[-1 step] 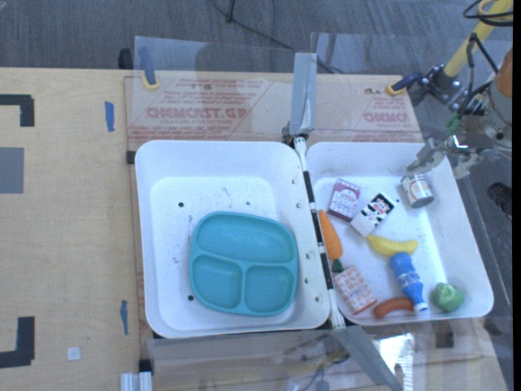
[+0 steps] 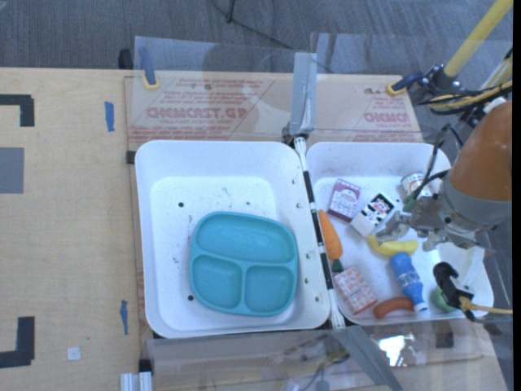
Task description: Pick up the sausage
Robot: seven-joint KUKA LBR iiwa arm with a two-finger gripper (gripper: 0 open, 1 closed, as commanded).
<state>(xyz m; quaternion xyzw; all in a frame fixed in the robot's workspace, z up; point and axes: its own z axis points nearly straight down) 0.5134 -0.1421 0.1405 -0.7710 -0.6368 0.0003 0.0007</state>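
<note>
- Reaching in from the right, the grey KUKA arm (image 2: 480, 169), with its orange band above the wrist, hangs over the right bin (image 2: 383, 151), its gripper (image 2: 413, 216) low among the toys.
- Whether the claw is released or clenched cannot be told from this slanted overhead view; nothing can be seen held by it.
- The sausage (image 2: 394, 306), reddish-brown, lies near the front rim of the right bin, well apart from the gripper, just beside the blue bottle (image 2: 406, 277) and close to a pink patterned box (image 2: 354, 287).
- A yellow banana (image 2: 392, 245) sits right under the gripper; a black-and-white carton (image 2: 375, 212) and a purple carton (image 2: 345, 199) lie to its left.
- An orange carrot (image 2: 330, 236) rests along the right bin's left wall.
- The left bin (image 2: 163, 177) holds a turquoise divided plate (image 2: 242, 262).
</note>
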